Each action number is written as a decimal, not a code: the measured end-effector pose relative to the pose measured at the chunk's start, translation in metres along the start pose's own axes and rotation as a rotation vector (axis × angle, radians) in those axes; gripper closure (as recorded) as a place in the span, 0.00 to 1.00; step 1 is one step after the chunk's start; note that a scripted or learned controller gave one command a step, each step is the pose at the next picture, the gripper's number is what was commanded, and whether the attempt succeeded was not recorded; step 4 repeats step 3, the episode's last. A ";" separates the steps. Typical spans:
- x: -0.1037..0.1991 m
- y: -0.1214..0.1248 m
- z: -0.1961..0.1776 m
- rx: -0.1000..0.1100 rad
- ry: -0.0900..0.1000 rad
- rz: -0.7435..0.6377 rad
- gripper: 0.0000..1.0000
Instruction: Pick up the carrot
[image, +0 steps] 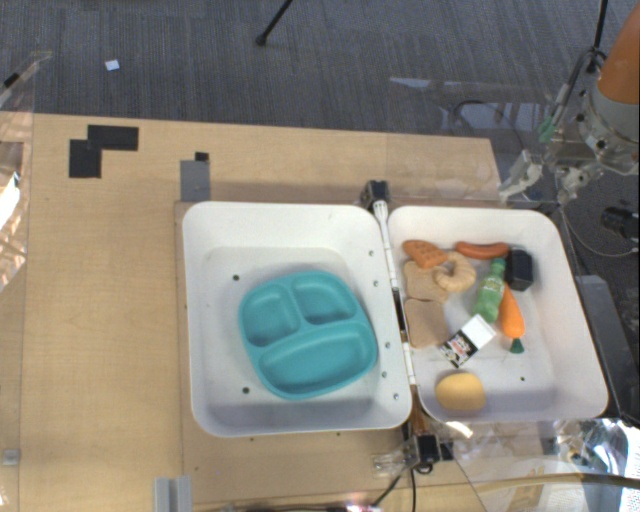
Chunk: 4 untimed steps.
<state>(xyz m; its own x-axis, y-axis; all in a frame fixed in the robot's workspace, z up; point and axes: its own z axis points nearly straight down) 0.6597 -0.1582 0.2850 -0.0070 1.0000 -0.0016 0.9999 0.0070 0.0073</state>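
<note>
A small orange carrot (512, 315) is lying in the right bin (585, 330), its long axis running near to far, green stub pointing toward the near rim. It is touching a green bottle (489, 291), with a black block (518, 268) just beyond. Likely light, stiff and smooth, it is best pinched across its thick middle. The claw (560, 165) is hovering beyond the bin's far right corner; its spread cannot be told.

A teal divided plate (307, 333) lies in the left bin (205, 300); a lemon (460, 392) sits in the right bin (570, 330).
</note>
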 end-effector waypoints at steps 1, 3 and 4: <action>-0.010 -0.063 0.059 0.008 0.000 -0.055 0.00; -0.041 -0.112 0.165 -0.004 -0.002 0.044 1.00; -0.041 -0.112 0.165 -0.004 -0.002 0.044 1.00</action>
